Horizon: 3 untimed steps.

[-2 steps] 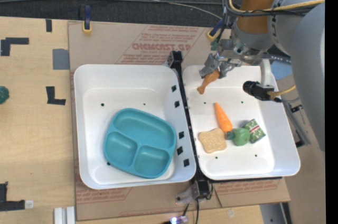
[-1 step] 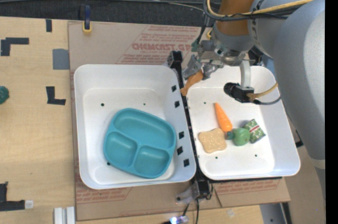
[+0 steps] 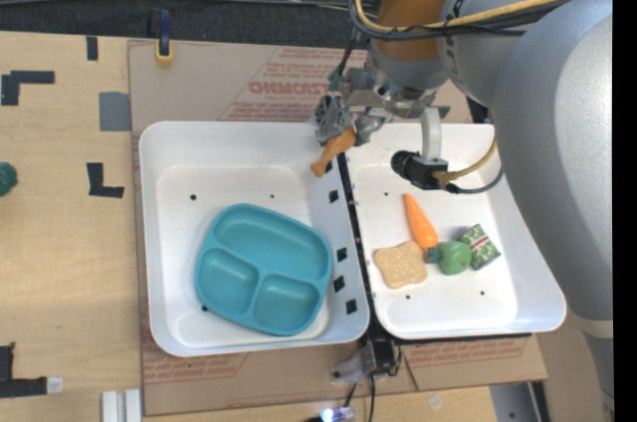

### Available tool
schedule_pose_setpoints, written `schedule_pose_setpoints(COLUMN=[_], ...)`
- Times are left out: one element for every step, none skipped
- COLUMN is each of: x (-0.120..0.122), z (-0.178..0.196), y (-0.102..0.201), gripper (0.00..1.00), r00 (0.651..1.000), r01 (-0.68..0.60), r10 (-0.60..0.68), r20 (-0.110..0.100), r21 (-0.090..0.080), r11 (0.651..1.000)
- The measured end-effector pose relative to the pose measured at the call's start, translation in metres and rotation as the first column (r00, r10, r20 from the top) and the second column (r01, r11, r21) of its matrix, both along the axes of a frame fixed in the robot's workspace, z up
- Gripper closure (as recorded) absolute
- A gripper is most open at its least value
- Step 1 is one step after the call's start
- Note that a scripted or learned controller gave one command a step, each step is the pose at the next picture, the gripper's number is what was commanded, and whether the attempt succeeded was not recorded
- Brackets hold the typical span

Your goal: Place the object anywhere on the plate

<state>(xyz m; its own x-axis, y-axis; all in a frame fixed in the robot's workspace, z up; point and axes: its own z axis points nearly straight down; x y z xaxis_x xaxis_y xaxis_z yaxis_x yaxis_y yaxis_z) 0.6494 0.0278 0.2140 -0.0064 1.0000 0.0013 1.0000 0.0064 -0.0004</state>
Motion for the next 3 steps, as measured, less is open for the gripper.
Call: schedule_pose_setpoints(x=[-0.004,-0.02,-0.028], z=[0.006,0.02,0.002], y=[0.061,0.114,0.111], gripper=[1.0,1.0,1.0], r00=[1.0,1.0,1.0], r01=[-0.001,0.0,0.006], r10=[0.001,0.0,-0.006], r20=[-0.001,-0.001,-0.003], r21=[0.0,0.0,-0.004], r11=[1.0,1.0,1.0])
